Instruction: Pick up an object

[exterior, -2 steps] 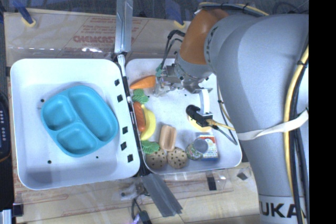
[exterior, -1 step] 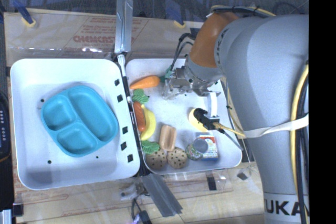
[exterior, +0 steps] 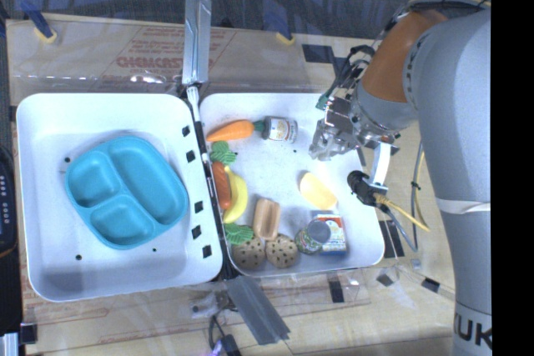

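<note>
Hanging over right shallow white bin (exterior: 367, 239), near its right wall: tool (exterior: 327, 144) on grey arm with orange band (exterior: 400, 67). Tool's opening cannot be told; nothing seen held. Below tool, lying apart from it: pale yellow rounded piece (exterior: 317, 191). Left of tool: small dark jar with label (exterior: 279, 129), then orange toy carrot (exterior: 229, 131). Bin's left side: yellow banana (exterior: 238, 198), tan hot-dog bun (exterior: 266, 218). Bottom edge: two brown cookies (exterior: 265, 253), small tin can (exterior: 321, 234). Left shallow white bin (exterior: 50, 263) carries blue sectioned plastic tray (exterior: 125, 191). Both bins on desk (exterior: 108, 325).
</note>
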